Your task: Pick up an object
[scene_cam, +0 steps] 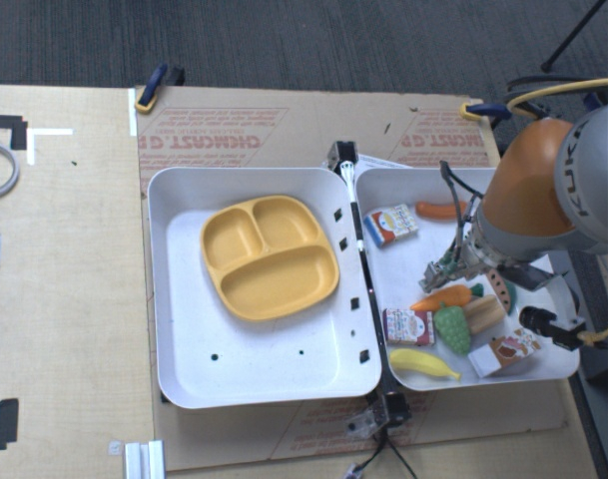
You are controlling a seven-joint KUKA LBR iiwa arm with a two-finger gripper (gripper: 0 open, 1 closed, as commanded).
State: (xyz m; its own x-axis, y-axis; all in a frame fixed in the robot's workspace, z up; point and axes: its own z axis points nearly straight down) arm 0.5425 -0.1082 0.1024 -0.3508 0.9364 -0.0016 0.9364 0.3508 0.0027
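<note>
Camera view puts the arm's gripper (453, 263) down inside the right bin (558, 372), so take the toy carrot (445, 298) as your landmark. You'll see the gripper hanging just above that carrot, probably lined up for a grab there, but whether its jaws are spread or closed you cannot tell, and nothing shows between them. Just below the carrot sits a green vegetable toy (452, 328), with a banana (423, 364) lower still near the bin's front wall. Left of the carrot lies a small red-and-white packet (407, 325); well above it rests a blue-and-white carton (391, 224) and a thin orange-red piece (438, 209). Far to the carrot's left, the other bin (174, 367) holds 1 yellow divided plate (271, 256), well clear of the reach
</note>
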